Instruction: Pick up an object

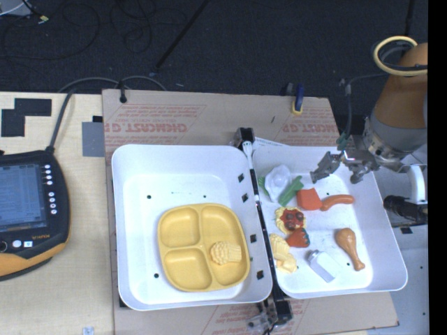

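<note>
The right bin (pixel 391 271) holds several toy foods: a green piece (pixel 290 190) beside a pale clear lump (pixel 278 178), an orange-red spatula-like piece (pixel 321 201), a pizza-like piece with red bits (pixel 290 220), a red piece (pixel 298 238), a yellow piece (pixel 282 252), a brown drumstick (pixel 348 246) and a small grey-white block (pixel 320 265). My gripper (pixel 343 166) hangs over the bin's upper right part, above the orange-red piece. Its fingers are spread wide, with nothing between them.
The left bin (pixel 133 187) bears a yellow divided plate (pixel 183 232) with a yellow corn piece (pixel 225 252) in its lower right compartment. A teach pendant (pixel 28 208) lies at the far left. Clips (pixel 246 139) join the bins along the middle.
</note>
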`<state>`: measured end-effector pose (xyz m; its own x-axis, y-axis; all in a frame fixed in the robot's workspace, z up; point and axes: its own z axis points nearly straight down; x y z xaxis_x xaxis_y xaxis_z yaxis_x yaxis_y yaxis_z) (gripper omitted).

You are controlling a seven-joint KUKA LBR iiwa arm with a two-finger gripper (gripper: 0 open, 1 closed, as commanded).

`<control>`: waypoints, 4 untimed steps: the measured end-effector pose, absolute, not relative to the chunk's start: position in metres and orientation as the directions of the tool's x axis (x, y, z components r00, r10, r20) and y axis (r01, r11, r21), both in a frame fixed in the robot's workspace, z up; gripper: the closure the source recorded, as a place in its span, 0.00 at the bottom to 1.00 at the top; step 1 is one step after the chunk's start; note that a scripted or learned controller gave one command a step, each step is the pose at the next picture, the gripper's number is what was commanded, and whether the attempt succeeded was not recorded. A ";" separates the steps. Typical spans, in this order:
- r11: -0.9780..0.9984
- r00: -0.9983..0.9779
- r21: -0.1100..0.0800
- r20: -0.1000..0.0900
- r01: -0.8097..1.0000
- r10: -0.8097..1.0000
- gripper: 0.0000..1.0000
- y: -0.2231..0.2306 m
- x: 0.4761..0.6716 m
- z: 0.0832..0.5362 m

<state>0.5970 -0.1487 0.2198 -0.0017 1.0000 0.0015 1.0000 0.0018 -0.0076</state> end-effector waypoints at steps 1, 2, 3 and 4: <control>-0.002 0.002 -0.022 0.007 1.000 1.000 0.00 -0.107 0.526 0.120; -0.001 0.001 -0.007 -0.002 1.000 1.000 0.00 -0.082 0.544 0.086; -0.001 0.001 -0.007 0.002 1.000 1.000 0.00 -0.086 0.554 0.086; -0.006 0.006 -0.013 0.002 1.000 1.000 1.00 -0.088 0.552 0.093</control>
<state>0.5525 -0.0878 0.0931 0.0061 1.0000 0.0024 0.9999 -0.0061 -0.0131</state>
